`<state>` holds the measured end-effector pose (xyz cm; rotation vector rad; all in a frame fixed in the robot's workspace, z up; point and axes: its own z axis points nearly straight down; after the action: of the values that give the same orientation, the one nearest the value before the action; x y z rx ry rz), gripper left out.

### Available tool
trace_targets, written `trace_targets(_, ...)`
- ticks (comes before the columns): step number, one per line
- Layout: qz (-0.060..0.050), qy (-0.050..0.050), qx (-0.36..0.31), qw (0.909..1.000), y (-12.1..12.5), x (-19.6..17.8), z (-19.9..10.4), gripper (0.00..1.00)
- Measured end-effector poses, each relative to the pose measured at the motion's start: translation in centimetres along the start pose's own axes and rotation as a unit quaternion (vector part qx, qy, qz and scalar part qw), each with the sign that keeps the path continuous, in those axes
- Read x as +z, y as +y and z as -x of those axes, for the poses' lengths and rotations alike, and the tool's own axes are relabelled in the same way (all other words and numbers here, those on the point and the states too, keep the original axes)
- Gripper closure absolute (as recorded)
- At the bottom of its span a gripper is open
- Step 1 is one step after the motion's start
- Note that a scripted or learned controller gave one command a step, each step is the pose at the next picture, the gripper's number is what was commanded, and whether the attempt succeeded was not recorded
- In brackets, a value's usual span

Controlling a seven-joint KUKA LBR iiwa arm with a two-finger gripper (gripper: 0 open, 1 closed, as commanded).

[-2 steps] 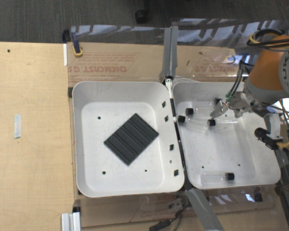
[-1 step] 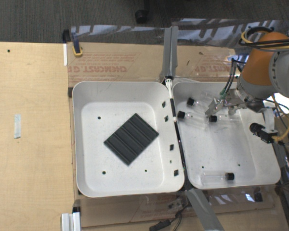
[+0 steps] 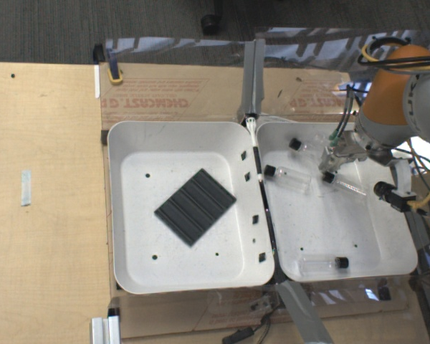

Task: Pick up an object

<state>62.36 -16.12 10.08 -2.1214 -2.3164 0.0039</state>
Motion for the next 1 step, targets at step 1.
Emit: trace_targets(1, 0.001, 0.0, 0.0, 1.0, 0.07, -0.06, 0.0, 0.0)
